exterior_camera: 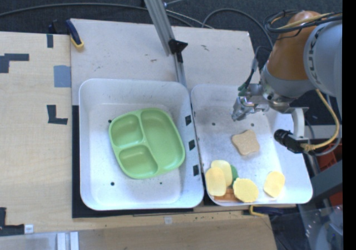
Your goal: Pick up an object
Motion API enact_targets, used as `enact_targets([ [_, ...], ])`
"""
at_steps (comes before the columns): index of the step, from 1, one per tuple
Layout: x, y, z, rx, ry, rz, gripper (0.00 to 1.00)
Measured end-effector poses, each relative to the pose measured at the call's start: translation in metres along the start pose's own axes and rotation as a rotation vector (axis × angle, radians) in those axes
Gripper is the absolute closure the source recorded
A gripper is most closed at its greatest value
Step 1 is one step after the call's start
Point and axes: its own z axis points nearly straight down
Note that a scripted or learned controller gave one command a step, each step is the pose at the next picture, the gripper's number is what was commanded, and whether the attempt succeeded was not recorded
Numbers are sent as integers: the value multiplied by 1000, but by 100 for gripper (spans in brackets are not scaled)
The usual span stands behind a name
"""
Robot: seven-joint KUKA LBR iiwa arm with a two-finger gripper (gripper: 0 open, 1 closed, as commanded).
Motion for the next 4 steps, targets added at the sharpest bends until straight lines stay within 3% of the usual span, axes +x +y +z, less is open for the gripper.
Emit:
enact_targets([
  [1,0,1,-17,4,1,0,100],
  [3,117,11,-37,6,4,-6,100],
  [4,171,15,-24,8,2,-6,100],
])
